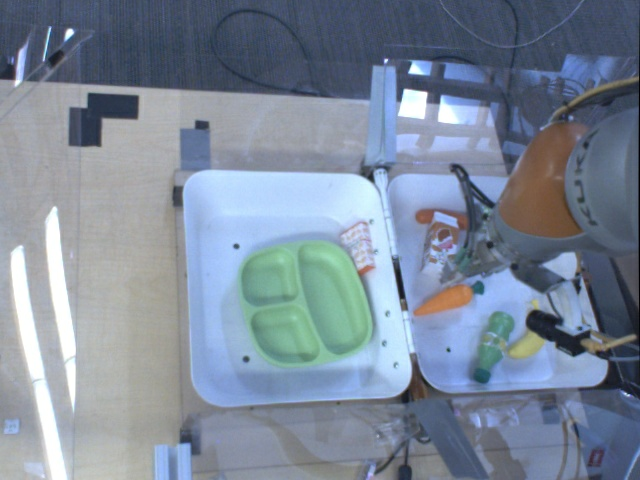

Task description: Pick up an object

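Note:
In the right bin [430, 363] lie an orange carrot [444, 301], a green bottle [491, 345], a yellow banana [527, 345], a white snack packet [438, 245] and a small orange-red piece [436, 217]. My gripper [468, 263] hangs low over this bin, just above the carrot and at the packet's right edge. The grey arm with its orange band [540, 193] covers much of the bin's right side. Nothing shows between the fingers.
The left bin [215, 268] holds a green divided plate [305, 303] and a small red-and-white packet [358, 246] by its right wall. A raised divider [392, 258] separates the bins. Cables and a metal frame [380, 118] lie behind the bins.

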Motion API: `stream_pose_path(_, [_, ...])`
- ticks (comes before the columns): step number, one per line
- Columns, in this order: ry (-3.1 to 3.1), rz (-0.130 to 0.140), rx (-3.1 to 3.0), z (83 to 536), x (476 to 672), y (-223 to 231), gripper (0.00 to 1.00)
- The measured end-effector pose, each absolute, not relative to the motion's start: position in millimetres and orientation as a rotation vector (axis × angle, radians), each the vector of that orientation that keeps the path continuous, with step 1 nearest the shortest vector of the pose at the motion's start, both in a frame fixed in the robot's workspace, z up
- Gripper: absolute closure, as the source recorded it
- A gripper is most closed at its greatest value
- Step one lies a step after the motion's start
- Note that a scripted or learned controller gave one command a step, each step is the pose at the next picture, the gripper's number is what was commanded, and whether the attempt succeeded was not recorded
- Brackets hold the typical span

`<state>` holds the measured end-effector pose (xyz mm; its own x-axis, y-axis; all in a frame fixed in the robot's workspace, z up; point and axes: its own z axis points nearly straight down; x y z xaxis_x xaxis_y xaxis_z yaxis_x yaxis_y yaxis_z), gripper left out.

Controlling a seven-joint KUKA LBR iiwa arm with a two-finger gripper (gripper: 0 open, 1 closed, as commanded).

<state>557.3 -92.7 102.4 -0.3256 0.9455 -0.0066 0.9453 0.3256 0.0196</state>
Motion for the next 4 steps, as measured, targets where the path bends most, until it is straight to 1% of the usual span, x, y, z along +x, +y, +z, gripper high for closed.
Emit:
stream_pose_path(1, [2.544, 0.019, 1.815, 102.4, 557.2, -92.8, 0.0])
stream_pose_path(2, [2.468, -0.034, 2.017, 94.0, 626.1, -92.4, 0.0])
stream_pose_path(3, [2.455, -0.06, 2.109, 91.3, 653.1, -117.8, 0.0])
stream_pose_path(4, [2.457, -0.078, 2.111, 99.0, 650.5, -122.4, 1.0])
